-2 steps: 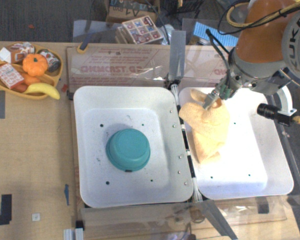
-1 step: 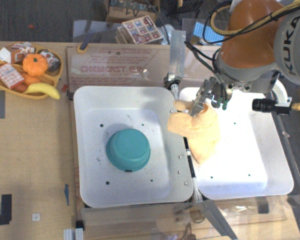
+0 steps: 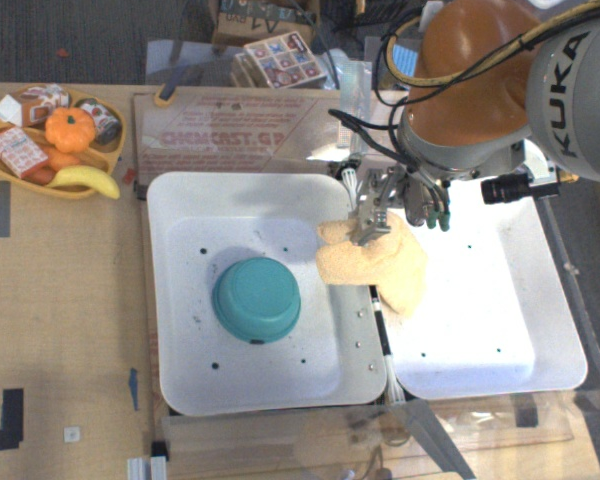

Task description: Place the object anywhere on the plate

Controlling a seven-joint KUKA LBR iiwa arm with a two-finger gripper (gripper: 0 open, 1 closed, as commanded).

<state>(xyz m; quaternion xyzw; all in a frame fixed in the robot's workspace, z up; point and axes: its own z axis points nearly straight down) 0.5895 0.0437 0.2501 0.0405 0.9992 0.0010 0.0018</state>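
Item: yellow cloth (image 3: 375,263), limp, draped across the seam between left bin (image 3: 180,208) and right bin (image 3: 540,348). End effector (image 3: 370,223) grips its upper fold, so the rest sags. Teal plate (image 3: 258,299), upturned, sits in the left bin, near the cloth.

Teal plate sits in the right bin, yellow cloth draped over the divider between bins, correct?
Not quite. The camera view shows the teal plate in the left bin, not the right. The yellow cloth does lie across the divider between the bins.
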